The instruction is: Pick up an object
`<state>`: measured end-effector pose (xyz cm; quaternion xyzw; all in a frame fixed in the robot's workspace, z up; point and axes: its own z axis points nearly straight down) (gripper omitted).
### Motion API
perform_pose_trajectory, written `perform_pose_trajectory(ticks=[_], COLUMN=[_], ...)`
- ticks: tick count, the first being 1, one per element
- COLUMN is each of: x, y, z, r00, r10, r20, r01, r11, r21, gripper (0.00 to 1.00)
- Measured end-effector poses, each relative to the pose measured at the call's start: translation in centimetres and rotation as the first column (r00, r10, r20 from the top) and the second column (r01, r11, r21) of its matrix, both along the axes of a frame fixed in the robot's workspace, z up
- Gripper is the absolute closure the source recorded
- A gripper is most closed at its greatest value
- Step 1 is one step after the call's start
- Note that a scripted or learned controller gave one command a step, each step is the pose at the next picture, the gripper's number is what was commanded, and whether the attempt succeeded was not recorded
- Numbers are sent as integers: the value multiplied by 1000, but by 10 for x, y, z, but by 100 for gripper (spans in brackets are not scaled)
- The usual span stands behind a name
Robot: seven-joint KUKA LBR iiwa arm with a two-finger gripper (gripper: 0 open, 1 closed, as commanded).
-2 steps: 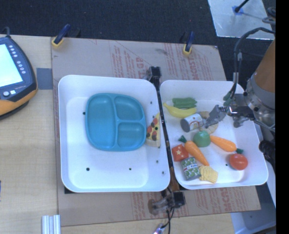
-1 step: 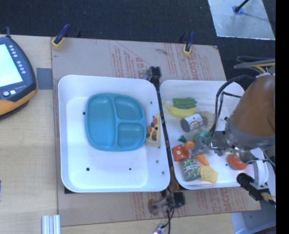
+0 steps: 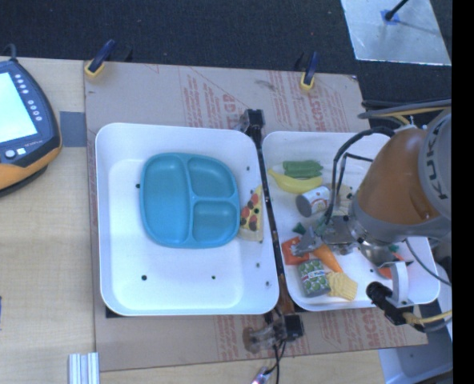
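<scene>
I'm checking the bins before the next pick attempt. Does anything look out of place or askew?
One thing: the pizza slice sits apart from the other toy food, in the left bin, tilted against its right wall beside the blue divided plate. The banana and the other items crowd the right bin.

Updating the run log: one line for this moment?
arm: over right white bin | claw: low among toy food, beside orange carrot | blue divided plate: left bin
</scene>
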<state>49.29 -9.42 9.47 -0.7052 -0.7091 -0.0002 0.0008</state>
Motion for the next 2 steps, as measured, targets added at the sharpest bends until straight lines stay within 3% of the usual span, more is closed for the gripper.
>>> perform_pose_trajectory(ticks=[1,2], x=[1,-17], y=[0,73], z=[10,97], r00=[1000,1000], r10=[4,3], r20=[0,-3], r01=[-4,-3], r11=[1000,1000], r21=[-1,-2], gripper=[100,100])
